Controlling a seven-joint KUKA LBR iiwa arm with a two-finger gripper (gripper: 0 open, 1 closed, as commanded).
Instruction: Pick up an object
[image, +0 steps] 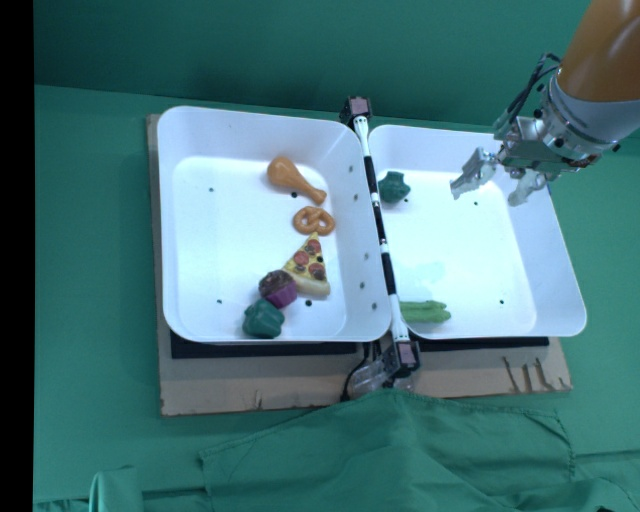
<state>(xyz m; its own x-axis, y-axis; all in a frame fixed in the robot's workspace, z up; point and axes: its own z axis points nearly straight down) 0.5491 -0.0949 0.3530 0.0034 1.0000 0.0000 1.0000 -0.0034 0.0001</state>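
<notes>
My gripper (497, 183) hangs above the far right part of the right bin (560, 290), fingers spread open with nothing between them. In that bin a dark green pepper (393, 186) lies at the far left corner, well left of the gripper, and green beans (424, 312) lie near the front left. The left bin (190, 290) holds a chicken drumstick (294, 178), a pretzel (313, 220), a pizza slice (309, 266), a purple cupcake (277, 288) and a second green pepper (263, 320).
A black-and-white divider bar (380, 240) runs between the two bins. Both bins rest on a cardboard sheet (200, 395) over green cloth. Folded green fabric (400, 455) lies in front.
</notes>
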